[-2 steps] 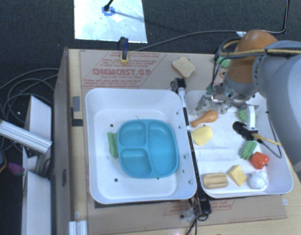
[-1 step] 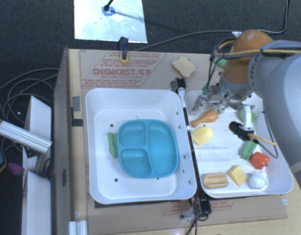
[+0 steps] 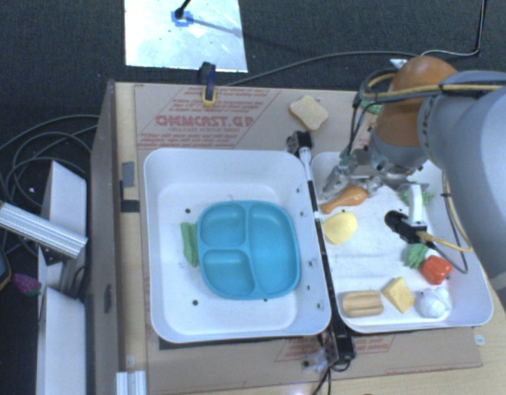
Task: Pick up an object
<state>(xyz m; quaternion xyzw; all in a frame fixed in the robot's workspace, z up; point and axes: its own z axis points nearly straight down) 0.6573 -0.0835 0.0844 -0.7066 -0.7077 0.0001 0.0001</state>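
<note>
Objects of smooth moulded toy food are lying scattered in the right bin (image 3: 471,257). Nearest, a tan oblong bread roll (image 3: 361,304), a yellow cheese wedge (image 3: 398,295) and a knobbly white bulb (image 3: 433,304) are sitting in a row along the front wall. Behind them a glossy red piece (image 3: 437,268) is touching a green leafy one (image 3: 415,255), and a rounded yellow piece (image 3: 340,227) is resting by the left wall. In the left bin (image 3: 170,303), a blue three-compartment plate (image 3: 248,249) is lying flat with a green pod (image 3: 189,243) just beside it. Farther back in the right bin, the tapered orange drumstick (image 3: 345,196) is lying tilted, and the metallic gripper (image 3: 348,174) is hovering just over it; whether it is clamping anything cannot be told. Beyond the bins, a tan bread slice (image 3: 308,112) is sitting on the cardboard (image 3: 236,118).
</note>
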